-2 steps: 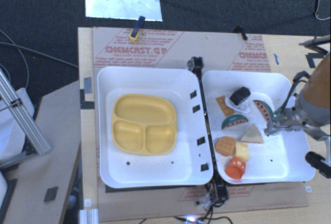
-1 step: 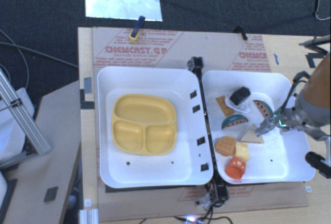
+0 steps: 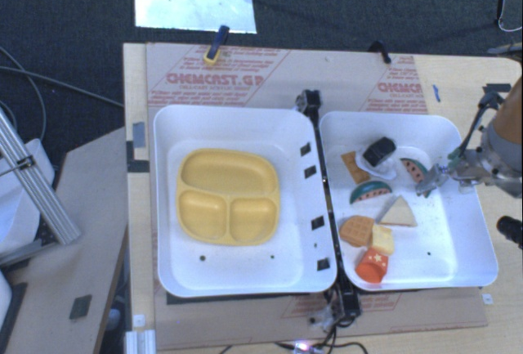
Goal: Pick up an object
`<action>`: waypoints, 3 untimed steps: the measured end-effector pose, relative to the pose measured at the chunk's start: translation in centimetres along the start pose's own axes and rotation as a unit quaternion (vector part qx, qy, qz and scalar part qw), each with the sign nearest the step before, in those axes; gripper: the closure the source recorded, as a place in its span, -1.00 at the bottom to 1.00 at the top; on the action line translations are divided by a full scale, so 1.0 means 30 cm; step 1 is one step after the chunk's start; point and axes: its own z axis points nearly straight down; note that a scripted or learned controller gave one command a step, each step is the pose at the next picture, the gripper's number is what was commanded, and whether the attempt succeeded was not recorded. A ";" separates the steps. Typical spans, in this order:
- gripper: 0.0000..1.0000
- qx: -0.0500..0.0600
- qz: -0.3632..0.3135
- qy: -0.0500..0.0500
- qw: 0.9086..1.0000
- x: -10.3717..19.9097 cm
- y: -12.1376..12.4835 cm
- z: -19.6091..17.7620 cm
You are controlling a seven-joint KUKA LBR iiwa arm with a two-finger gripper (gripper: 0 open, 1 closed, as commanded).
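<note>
The arm [image 3: 500,150] is cut off by the right edge of the view, so only its wrist part is seen. It reaches over the right wall of the right bin [image 3: 466,250], low and slanted toward the left. The gripper [image 3: 431,181] is small and dark (I cannot tell how far its fingers are open), and nothing is seen between them.

The toys lie along the left side of this bin: a black piece [image 3: 378,151] near the far edge, a watermelon slice [image 3: 415,172] just beside the gripper, a green slice [image 3: 369,191], a wedge [image 3: 398,213], a waffle [image 3: 356,230], a red piece [image 3: 371,266] near the front edge.

The left bin [image 3: 163,205] holds a yellow plate [image 3: 228,196].
</note>
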 end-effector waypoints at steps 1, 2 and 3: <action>-1.00 0.004 0.001 0.002 1.000 0.004 -0.192 -0.024; -1.00 0.001 -0.004 0.002 1.000 0.180 -0.060 -0.054; -1.00 0.006 0.003 0.002 1.000 0.014 -0.194 0.227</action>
